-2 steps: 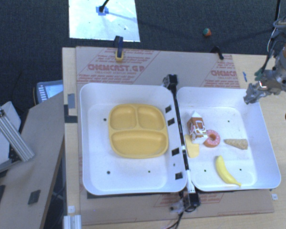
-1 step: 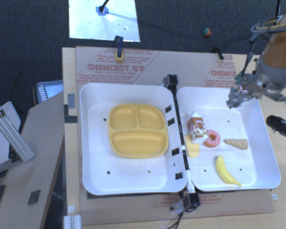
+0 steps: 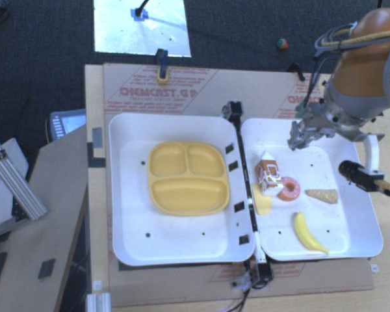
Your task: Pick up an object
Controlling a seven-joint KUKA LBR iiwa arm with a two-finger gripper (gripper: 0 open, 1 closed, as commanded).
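"CHEMCAST" is read in red on the board [image 3: 159,91] behind the bins. The gripper [image 3: 299,137] is seen above the right bin [image 3: 357,239], nothing pinched; spread or pressed cannot be told. The carton [image 3: 268,175] stands beside the donut [image 3: 289,190].

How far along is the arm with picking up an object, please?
Done: nothing looks lifted. The milk carton, donut, banana and pizza slice all lie in the right bin. In hand: the gripper hangs above that bin's far side. Left: descending, gripping and lifting one.
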